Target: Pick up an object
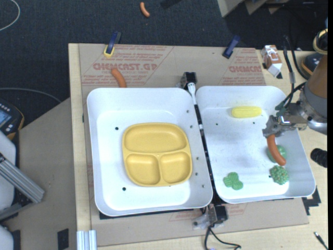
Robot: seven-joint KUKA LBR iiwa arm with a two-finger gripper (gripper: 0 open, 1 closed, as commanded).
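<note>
Nearest the camera, along the near wall of the right-hand white bin [250, 194], sit a small green leafy toy vegetable [233, 181] and, further right, a darker green broccoli-like toy [279, 175]. Just beyond the latter lies an orange-red toy sausage [274, 150], slanting from far-left to near-right, its near end just beside a pale green round piece [281, 151].

Reaching in from the right, the two-finger gripper [274, 130] hangs at the sausage's far end, close over it. Whether its fingers are spread or closed cannot be told, and nothing can be made out between them, so I would not call the sausage held.

By my judgement the sausage is the likeliest pick. A good grasp would cross its narrow width nearer the middle, since a pinch at the rounded tip may squirt it out.

A yellow toy corn cob [245, 112] lies at the far side of this bin, well apart. The left white bin [99, 139] holds a yellow three-compartment plastic tray [156, 153], no obstacle here. The bin's right wall is near, leaving little room on that side.
</note>
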